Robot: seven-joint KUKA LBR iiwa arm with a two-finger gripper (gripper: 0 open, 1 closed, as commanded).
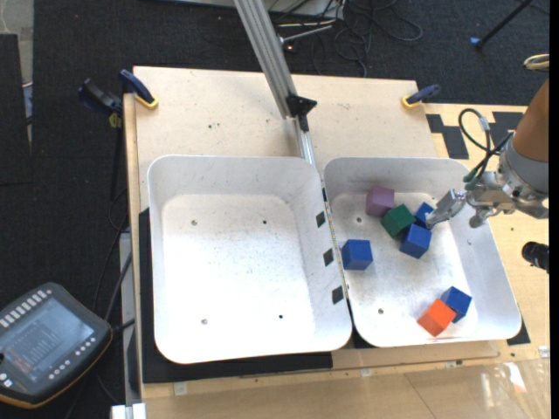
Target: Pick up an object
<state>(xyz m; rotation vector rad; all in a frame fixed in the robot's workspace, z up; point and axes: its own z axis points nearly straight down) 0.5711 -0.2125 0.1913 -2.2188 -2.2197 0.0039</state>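
The right bin holds several small cubes. A purple cube, a green cube and a blue cube cluster near its back. Another blue cube peeks out just behind them. A lone blue cube lies by the bin's left wall. At the front right, an orange cube touches a blue cube. My gripper hangs over the bin's right side, open, its left finger close to the cluster, with nothing between the fingers.
The left bin stands beside the right one. A metal pole slants down to the gap between the bins. Clamps sit at the board's back corners, and a teach pendant lies at front left.
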